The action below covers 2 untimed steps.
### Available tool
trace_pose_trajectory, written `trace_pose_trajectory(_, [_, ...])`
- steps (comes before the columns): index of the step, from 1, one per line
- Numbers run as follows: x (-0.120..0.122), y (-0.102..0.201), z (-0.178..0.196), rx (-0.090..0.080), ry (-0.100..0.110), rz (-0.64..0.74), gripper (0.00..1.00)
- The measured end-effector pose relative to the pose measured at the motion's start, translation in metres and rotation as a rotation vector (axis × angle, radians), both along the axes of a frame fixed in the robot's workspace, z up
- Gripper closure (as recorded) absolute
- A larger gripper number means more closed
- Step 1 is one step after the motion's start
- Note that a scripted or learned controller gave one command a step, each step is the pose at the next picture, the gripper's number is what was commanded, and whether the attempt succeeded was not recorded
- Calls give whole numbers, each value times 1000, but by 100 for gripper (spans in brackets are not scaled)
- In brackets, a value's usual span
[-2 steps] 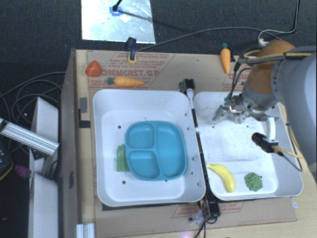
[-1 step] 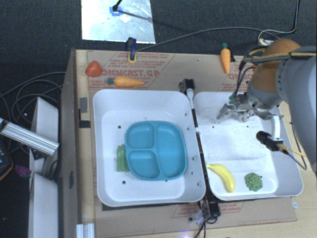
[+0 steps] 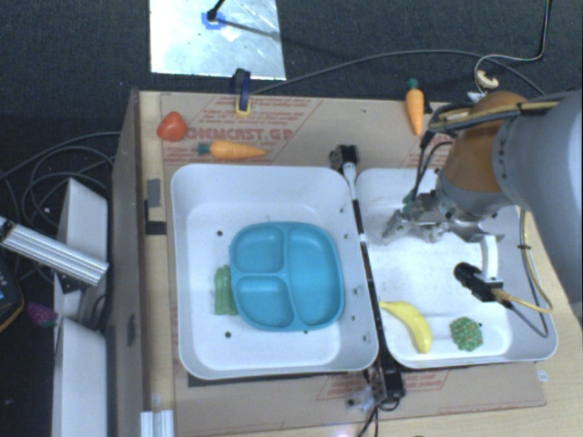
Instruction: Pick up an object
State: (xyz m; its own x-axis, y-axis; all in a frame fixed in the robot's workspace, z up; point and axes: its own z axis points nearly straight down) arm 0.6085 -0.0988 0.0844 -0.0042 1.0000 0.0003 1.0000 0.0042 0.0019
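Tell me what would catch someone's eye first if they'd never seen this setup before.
Probably the bright blue divided plate in the middle of the left bin, with a green piece tucked against its left edge. Next, the grey and orange arm reaching in over the right bin, where a yellow banana and a green broccoli toy lie near the front wall. Two toy carrots rest on the cardboard behind the bins.

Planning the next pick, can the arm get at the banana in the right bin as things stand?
Probably yes. The banana lies uncovered near the right bin's front wall, apart from the green piece, with the tool above the same bin.
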Motion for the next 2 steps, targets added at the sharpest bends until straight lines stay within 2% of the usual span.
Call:
trace_pose_trajectory(1, [49,-25,1,-1,-2,0,0])
trace_pose_trajectory(2, [61,-28,1,-1,-2,2,0])
